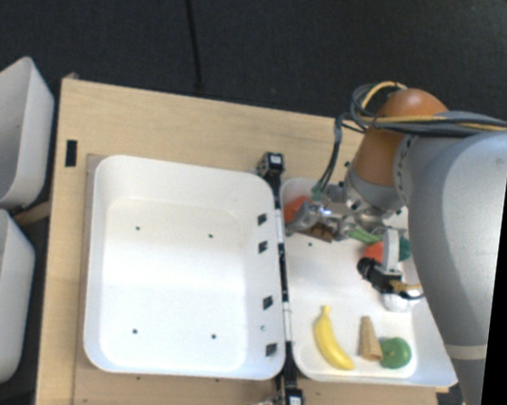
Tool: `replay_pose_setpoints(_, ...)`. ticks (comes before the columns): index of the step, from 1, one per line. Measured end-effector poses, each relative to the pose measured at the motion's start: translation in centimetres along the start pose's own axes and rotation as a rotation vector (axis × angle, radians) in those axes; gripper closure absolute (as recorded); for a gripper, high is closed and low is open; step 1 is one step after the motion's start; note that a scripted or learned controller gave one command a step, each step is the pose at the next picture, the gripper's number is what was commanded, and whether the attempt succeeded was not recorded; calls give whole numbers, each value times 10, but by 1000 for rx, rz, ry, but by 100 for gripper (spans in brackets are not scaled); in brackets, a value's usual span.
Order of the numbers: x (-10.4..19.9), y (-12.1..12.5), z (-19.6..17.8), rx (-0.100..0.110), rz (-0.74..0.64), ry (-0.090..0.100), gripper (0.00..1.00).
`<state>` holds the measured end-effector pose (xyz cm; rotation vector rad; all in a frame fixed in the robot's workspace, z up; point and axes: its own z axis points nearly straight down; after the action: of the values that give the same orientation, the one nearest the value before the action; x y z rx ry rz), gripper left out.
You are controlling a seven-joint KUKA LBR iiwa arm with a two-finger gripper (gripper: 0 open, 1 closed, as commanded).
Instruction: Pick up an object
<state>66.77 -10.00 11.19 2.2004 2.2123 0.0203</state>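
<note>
- The gripper (323,220) is hanging low over the far left corner of the right bin (341,270), by the wall between the bins.
- Whether it is open or closed cannot be told; clutter is blurring it.
- Something orange-red (297,204) is lying just beside it, in that corner.
- A banana (332,339) is lying near the front of the bin, well apart from the gripper.
- A tan block (370,339) and a green ball (395,353) are sitting side by side, right of the banana.
- The left bin (176,270) is sitting alongside.
</note>
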Motion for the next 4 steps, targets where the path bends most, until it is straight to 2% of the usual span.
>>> replay_pose_setpoints(1, -3, 24, 1, 35, -3, 4, 0)
replay_pose_setpoints(2, -5, 18, -1, 0, -1, -2, 0)
replay_pose_setpoints(3, -7, 21, -16, -12, -2, -3, 100)
replay_pose_setpoints(4, 6, 10, -26, -1, 4, -3, 100)
